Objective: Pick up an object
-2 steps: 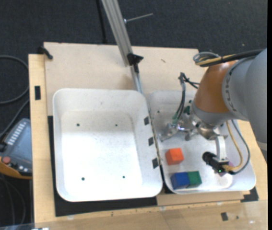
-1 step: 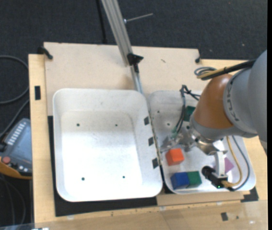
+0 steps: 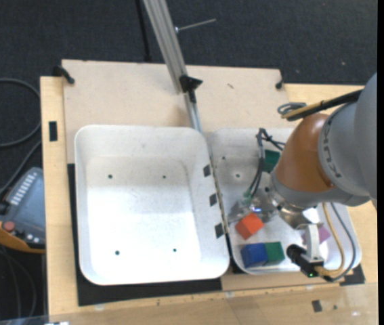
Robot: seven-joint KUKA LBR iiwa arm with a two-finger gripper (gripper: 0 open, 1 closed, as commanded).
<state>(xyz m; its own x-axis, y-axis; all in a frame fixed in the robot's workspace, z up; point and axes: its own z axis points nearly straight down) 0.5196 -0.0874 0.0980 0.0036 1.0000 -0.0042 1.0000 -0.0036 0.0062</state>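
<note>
Dark carpet surrounds a pale wooden worktop [image 3: 137, 93], and on it 2 shallow white bins stand side by side. On the floor at the left lie some black cables and a handheld controller [image 3: 21, 212] with an orange edge. A slanted aluminium bar [image 3: 168, 36] comes down from the top of the view and ends near the place where the 2 bins meet.

In the left bin [image 3: 147, 202] I can see just a few small dark dots on its white floor. The right bin [image 3: 236, 158] is partly covered by the arm [image 3: 334, 154], which comes in from the right side; its grey body and the orange band hang over the middle of this bin.

The claw [image 3: 263, 212] is low inside the right bin, under the orange band. It is just above an orange block [image 3: 249, 226], very near or maybe touching it, but the wrist hides the tips, so I cannot tell how wide the claw is or whether it has hold of anything.

Near the front wall of the right bin a blue block [image 3: 253, 254] and a green block [image 3: 275, 252] lie touching each other, just below the orange block. A dark green object [image 3: 270, 159] shows beside the orange band, towards the back of the bin. Something pale purple [image 3: 324, 235] lies at the right side, partly hidden by cables on the arm.
</note>
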